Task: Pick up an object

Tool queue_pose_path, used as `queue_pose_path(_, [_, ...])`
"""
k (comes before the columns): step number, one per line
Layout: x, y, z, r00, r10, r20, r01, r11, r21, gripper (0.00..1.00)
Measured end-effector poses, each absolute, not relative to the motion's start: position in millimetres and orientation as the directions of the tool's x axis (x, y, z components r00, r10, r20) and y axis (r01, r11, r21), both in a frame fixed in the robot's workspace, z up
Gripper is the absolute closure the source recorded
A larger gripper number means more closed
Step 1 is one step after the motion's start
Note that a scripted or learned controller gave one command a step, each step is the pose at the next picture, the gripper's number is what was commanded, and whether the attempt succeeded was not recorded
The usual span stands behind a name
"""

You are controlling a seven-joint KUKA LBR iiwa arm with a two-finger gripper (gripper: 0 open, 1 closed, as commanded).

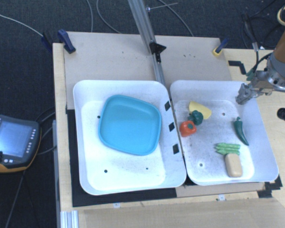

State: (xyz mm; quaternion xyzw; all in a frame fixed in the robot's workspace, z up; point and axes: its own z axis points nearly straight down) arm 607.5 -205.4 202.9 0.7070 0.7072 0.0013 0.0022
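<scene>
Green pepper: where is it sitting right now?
The green pepper lies in the right bin, near its right wall, below the gripper and above-right of the green-topped beige item.

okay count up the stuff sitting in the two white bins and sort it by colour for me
Blue: 1, the plate in the left bin
Yellow: 1, the yellow piece
Teal: 1, the small teal piece
Red-orange: 1, the tomato-like toy
Green: 2, the pepper and the green bunch
Beige: 1, the beige block
Total: 7
</scene>
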Motion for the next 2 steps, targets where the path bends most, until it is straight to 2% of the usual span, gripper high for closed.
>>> queue_pose_path(1, [608.0,-205.5,224.9,0.000,1.000,-0.001,1.000,0.000,0.003,1.00])
queue_pose_path(2, [610.1,-145.4,234.4,-0.005,1.000,0.001,1.000,0.005,0.002,1.00])
